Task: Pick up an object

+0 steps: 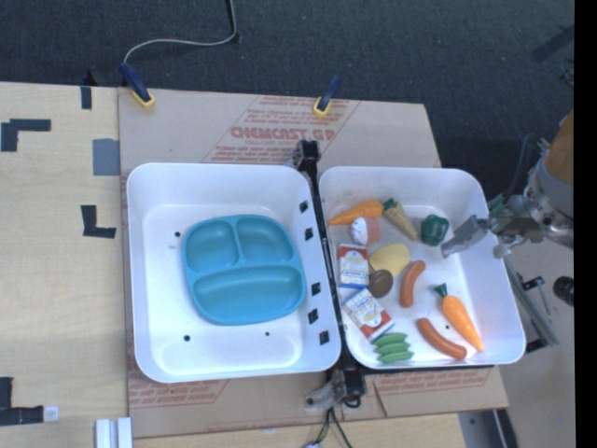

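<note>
Grey arm (pixel 546 215), orange band (pixel 560 152)

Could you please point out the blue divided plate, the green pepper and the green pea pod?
Blue divided plastic plate (pixel 244 269): camera view, on its large lower compartment.
Small green toy pepper (pixel 434 229): camera view, on its body.
Green toy pea pod (pixel 393 347): camera view, on its middle.

Red "CHEMCAST GP" lettering, upside down, on the brown board (pixel 270 129) under the bins

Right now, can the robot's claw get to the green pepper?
Probably yes. The gripper hangs over the right bin's right side, close beside the green pepper. Nothing lies on top of the pepper, and the ice cream cone to its left sits a little apart.
</note>
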{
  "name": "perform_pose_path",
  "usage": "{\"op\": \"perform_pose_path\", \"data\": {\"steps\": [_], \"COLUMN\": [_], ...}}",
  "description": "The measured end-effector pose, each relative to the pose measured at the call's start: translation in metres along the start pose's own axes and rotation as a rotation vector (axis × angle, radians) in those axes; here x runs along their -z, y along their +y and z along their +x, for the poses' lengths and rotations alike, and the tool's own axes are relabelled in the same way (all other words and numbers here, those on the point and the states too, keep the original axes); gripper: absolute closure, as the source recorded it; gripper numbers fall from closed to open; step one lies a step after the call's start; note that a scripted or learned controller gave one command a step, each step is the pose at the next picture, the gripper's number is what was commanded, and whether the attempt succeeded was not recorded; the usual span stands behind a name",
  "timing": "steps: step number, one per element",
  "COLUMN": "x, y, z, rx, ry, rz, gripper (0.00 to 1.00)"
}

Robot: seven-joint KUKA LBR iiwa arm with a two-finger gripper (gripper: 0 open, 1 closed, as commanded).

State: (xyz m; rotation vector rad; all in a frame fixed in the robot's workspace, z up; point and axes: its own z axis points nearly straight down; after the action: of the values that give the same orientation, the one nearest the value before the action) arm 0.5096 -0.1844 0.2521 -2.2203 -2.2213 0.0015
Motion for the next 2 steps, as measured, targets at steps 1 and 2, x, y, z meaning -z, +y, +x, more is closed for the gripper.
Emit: {"op": "perform_pose_path", "data": {"steps": [1,2], "x": [-0.164,-0.168], "y": [0.068,0.142], "z": [-0.018,0.043], "rx": [0.001,-0.003], "ry": [-0.002,0.004], "rz": [-0.008,0.02], "gripper": [0.0,0.0]}}
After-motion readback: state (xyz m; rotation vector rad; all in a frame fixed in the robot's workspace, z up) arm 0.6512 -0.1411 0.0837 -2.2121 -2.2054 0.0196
